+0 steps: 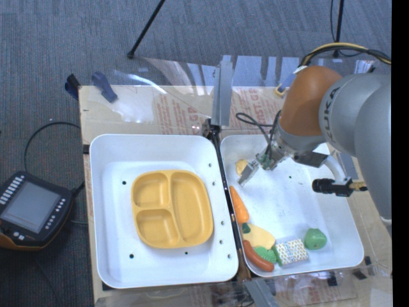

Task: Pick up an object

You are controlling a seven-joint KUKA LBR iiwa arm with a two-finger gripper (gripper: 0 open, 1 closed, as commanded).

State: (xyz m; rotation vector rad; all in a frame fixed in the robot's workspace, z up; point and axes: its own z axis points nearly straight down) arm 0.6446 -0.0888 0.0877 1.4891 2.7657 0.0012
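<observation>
My gripper [246, 173] hangs low over the far left part of the right bin [332, 226], its fingers pointing down and left. A small pale yellow object [240, 166] lies right at the fingertips, partly hidden by them. Further toward the front along the bin's left wall lie an orange carrot [239, 204], a yellow piece [261, 236], a red sausage [258, 259], a white textured block [292, 251] and a green round object [315, 238].
The left bin [115, 165] holds a yellow divided plate [171, 208]. A metal post [222, 98] rises behind the wall between the bins. A teach pendant [29, 208] lies on the floor at left.
</observation>
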